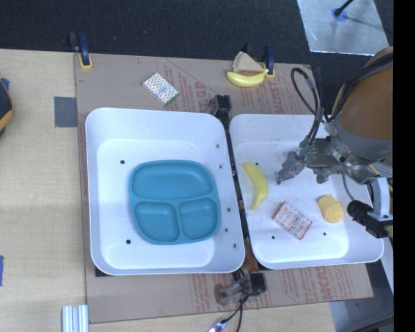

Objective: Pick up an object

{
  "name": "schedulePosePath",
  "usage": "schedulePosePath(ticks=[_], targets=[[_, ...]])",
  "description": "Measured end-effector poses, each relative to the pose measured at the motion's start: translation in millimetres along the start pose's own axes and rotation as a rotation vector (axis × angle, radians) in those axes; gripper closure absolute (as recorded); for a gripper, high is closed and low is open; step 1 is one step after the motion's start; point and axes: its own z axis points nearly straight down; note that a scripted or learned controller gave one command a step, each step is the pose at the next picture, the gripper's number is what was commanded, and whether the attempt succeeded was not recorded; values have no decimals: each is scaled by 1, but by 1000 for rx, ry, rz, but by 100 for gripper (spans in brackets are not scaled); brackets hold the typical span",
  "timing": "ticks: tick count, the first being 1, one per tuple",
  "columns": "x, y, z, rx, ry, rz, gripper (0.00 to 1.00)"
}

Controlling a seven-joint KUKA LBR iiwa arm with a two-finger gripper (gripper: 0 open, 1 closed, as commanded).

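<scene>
Yellow banana [256, 184] lies just left of the fingers [289, 171]. Their state cannot be told. A slanted descent could nudge it away.

Gripper [295, 166] above right bin [263, 133], near banana [256, 184].

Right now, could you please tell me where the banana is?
The banana lies in the right bin, along its left wall, left of the red-and-white packet.
</scene>
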Motion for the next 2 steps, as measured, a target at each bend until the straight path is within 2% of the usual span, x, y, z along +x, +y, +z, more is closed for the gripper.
schedulePosePath(ticks=[1,2], targets=[[-14,5,107,2,-1,0,0],[-18,-27,129,0,0,0,0]])
